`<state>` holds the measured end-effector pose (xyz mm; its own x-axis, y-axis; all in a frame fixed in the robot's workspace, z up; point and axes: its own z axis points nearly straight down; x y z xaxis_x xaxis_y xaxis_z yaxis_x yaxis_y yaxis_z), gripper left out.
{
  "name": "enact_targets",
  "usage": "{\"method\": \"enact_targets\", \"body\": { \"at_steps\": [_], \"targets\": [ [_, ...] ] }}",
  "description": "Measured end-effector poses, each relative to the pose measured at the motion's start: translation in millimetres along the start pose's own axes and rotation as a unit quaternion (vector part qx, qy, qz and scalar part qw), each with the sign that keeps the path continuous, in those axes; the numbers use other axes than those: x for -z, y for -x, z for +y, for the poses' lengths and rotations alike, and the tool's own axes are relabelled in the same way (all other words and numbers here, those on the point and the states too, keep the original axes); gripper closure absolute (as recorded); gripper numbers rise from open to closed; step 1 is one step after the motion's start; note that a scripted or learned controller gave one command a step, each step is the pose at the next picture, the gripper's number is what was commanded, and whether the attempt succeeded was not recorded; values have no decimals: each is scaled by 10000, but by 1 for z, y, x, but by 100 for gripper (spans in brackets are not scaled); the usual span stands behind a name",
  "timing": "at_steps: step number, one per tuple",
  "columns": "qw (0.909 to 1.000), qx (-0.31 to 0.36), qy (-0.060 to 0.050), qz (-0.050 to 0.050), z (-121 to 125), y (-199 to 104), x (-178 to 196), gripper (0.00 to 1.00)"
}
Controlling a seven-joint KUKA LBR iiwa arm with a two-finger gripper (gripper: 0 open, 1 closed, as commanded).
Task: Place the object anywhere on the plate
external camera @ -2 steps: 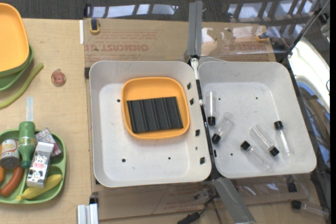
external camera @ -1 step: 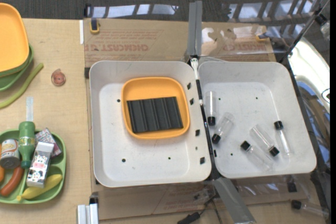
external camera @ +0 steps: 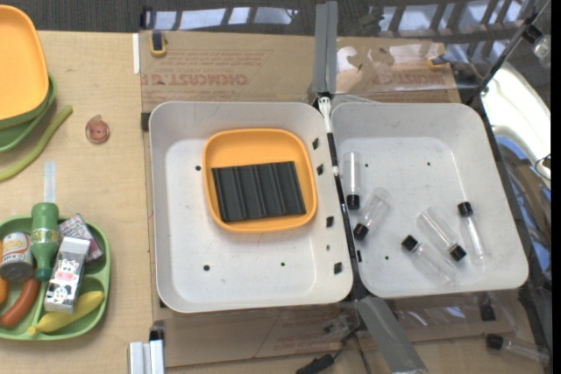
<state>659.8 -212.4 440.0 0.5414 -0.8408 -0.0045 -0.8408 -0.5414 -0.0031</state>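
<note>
Bins: two white, left bin and right bin, side by side.
Plate: one orange plate in the left bin, bearing one dark ribbed block.
Vials: five clear black-capped vials loose in the right bin.
Writing: mirrored print on cardboard, unreadable.
Gripper: state cannot be told.
Cut off: orange dish at left edge.
</note>
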Motion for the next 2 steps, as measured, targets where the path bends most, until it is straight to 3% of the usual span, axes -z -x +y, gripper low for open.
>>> {"method": "enact_targets", "body": {
  "at_steps": [1, 2],
  "targets": [
    [9904, 1381, 0, 9, -1, 1, 1, 100],
    [9587, 2844, -3, 7, 2, -4, 1, 100]
  ]
}}
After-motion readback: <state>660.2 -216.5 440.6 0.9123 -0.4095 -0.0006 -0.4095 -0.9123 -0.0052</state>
